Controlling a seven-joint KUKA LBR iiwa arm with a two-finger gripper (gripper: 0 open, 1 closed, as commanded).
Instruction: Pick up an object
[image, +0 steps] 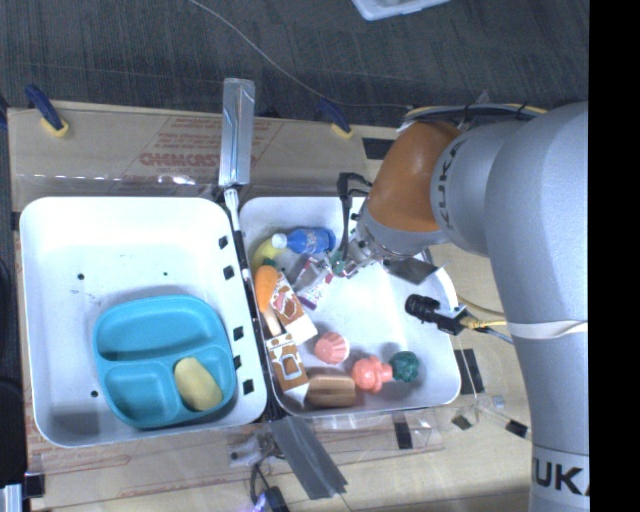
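The gripper (340, 266) hangs low in the right white bin (440, 385), beside the blue-capped clear plastic bottle (305, 241). Whether its fingers are wide or narrow, I cannot tell. Best to centre over the bottle, clear of neighbouring packets, before closing.

Two shallow white bins are set side by side on a bench. In the left bin (60, 250) a blue divided tray (150, 345) is laid toward the near side, and a yellow potato-shaped lump (198, 384) is seen in its lower right compartment. The bins are backed by a sheet of brown cardboard (150, 140) printed with red lettering. A blue clamp (45, 110) is fixed at the far left corner of the cardboard. A thin cable (250, 55) is trailed across the dark floor beyond.
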